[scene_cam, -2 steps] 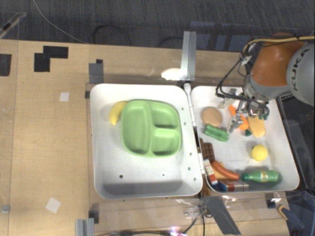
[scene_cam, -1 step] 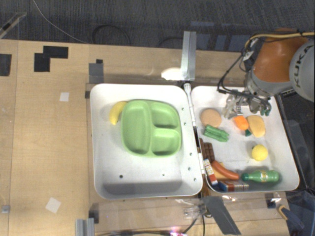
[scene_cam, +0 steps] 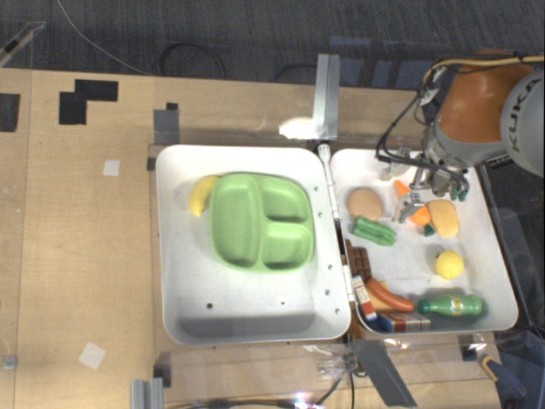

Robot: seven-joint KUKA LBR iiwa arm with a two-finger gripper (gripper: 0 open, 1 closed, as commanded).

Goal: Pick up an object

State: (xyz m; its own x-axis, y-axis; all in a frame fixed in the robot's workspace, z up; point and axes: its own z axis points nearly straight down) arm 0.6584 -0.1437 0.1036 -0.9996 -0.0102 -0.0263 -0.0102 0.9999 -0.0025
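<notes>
We count two white bins on the counter [scene_cam: 77, 254]: a left bin [scene_cam: 183, 313] and a right bin [scene_cam: 498, 271]. In the left bin we see one green divided tray [scene_cam: 260, 220] and one yellow banana [scene_cam: 201, 196]. In the right bin we count one tan round piece [scene_cam: 365, 203], one green pickle-like piece [scene_cam: 375, 231], one yellow lemon [scene_cam: 449, 264], one green bottle [scene_cam: 450, 306], one red sausage [scene_cam: 388, 296], one brown chocolate bar [scene_cam: 358, 263], one yellow-tan piece [scene_cam: 444, 217] and two small orange bits [scene_cam: 401, 189], [scene_cam: 421, 217]. Some small items at the front edge we cannot tell apart well enough to count.
</notes>
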